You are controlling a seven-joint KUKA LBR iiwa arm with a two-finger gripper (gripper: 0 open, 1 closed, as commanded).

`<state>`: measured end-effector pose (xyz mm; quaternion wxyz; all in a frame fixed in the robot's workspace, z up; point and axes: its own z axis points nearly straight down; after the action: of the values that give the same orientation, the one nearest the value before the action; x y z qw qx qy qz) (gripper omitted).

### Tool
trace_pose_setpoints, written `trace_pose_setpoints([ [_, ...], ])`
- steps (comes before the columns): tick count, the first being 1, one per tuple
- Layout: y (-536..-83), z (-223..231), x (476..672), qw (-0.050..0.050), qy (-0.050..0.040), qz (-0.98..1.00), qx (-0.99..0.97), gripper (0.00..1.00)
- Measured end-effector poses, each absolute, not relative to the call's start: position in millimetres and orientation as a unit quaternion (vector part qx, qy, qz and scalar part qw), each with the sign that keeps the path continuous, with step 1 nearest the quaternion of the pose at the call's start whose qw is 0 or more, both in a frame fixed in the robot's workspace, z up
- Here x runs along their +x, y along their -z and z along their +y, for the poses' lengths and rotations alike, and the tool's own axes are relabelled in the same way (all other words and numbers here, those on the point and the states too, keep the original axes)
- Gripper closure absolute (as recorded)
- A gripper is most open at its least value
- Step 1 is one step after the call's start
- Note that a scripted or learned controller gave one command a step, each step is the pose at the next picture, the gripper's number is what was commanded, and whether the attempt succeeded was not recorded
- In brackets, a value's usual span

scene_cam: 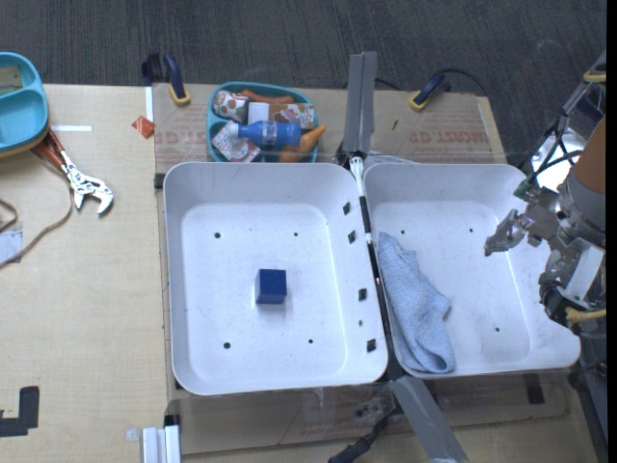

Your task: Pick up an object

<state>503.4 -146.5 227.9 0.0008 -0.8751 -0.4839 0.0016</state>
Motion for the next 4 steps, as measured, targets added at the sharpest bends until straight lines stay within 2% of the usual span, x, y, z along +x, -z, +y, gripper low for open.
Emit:
trace_pose_setpoints([
  [1,-190,-132,487.3,0.001,-0.0023,-0.342,-0.94,0.0],
  [2,-224,-208,491.0,0.0,-0.0017,-0.294,-0.956,0.0],
  [3,-245,-209,492.3,0.0,-0.0019,-0.275,-0.962,0.0],
  [4,-123,-197,501.7,0.002,-0.0023,-0.338,-0.941,0.0],
])
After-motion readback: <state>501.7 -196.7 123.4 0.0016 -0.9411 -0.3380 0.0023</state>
